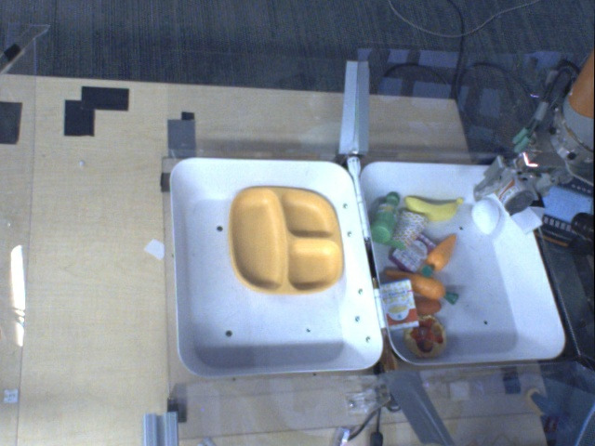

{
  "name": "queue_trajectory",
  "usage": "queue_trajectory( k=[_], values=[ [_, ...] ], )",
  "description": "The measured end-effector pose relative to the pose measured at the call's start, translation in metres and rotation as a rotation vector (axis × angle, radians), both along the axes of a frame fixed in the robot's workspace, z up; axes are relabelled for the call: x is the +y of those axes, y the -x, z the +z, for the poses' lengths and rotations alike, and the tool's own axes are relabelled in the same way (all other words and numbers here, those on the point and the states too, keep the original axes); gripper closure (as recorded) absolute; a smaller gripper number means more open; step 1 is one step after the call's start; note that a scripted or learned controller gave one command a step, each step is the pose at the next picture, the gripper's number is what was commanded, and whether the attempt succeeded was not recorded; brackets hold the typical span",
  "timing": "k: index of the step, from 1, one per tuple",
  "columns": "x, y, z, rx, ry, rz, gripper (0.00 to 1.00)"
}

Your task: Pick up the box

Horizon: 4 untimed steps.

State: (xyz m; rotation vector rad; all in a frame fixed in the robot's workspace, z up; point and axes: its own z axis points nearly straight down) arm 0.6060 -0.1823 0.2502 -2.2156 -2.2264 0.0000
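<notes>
Camera view, looking down at a slant on two white bins sitting side by side on a pale wooden bench (93, 249). Left bin (200, 323) holding a yellow sectioned tray (285, 238) near its middle. Right bin (521, 314) holding a cluster along its left wall: green bottle (384, 217), banana (433, 208), purple packet (411, 235), two carrots (441, 252), bowl of red fruit (425, 337). Box (398, 304), white with a red lower band, lying flat just beside the dividing wall, between the carrots and the fruit bowl; printing too small for reading. Gripper (507, 186) hanging over the right bin's upper right corner, well apart from the box; finger state not discernible. White cup-like object (487, 216) sitting just below the gripper. Black cable (437, 17) looping over dark floor beyond the bench.
</notes>
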Motion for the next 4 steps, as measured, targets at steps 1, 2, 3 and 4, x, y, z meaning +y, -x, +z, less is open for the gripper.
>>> queue_trajectory(
  k=[1, 2, 3, 4],
  values=[
    [0.047, -0.044, -0.140, 0.000, 0.000, -0.106, 0.00],
    [0.078, -0.018, -0.157, -0.025, 0.007, 0.010, 0.00],
    [0.092, 0.007, -0.156, -0.029, 0.006, -0.198, 0.00],
    [0.048, -0.055, -0.160, 0.033, -0.006, -0.198, 0.00]
  ],
)
